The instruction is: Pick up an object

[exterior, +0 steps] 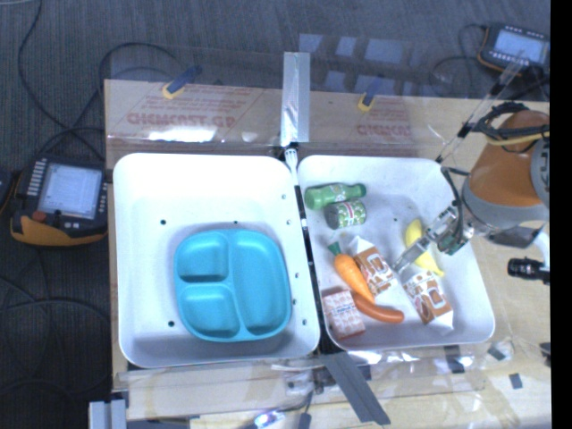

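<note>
The gripper [418, 254] (I cannot tell its state) hangs low in the right white bin [465, 322], just beside the small yellow banana-shaped toy [415, 234] and the orange plastic carrot [350, 273].

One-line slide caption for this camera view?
KUKA gripper hovers by a yellow item in the cluttered right bin; blue tray in left bin.
</note>
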Controlling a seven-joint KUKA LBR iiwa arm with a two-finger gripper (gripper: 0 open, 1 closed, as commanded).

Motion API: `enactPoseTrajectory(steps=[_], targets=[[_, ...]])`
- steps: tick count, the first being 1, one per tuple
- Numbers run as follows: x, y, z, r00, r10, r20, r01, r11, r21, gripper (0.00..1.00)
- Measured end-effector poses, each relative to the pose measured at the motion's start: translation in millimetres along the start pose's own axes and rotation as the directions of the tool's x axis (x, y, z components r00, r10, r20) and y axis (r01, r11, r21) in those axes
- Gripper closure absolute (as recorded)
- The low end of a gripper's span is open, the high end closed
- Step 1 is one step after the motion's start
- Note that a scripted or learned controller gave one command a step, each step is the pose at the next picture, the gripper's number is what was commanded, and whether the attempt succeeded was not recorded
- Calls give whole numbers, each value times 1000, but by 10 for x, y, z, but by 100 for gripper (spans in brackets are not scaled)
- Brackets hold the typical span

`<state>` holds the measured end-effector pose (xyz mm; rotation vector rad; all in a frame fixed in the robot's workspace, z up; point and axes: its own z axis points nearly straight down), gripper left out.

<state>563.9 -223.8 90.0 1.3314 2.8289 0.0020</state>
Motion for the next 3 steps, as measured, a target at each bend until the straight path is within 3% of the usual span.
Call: enactPoseTrajectory(steps=[1, 2, 3], targets=[[1, 29, -109, 1000, -1, 0, 1, 1000, -6, 100], [199, 18, -4, 1000, 7, 0, -7, 1000, -2, 100], [260, 417, -1096, 997, -76, -13, 76, 997, 4, 100]])
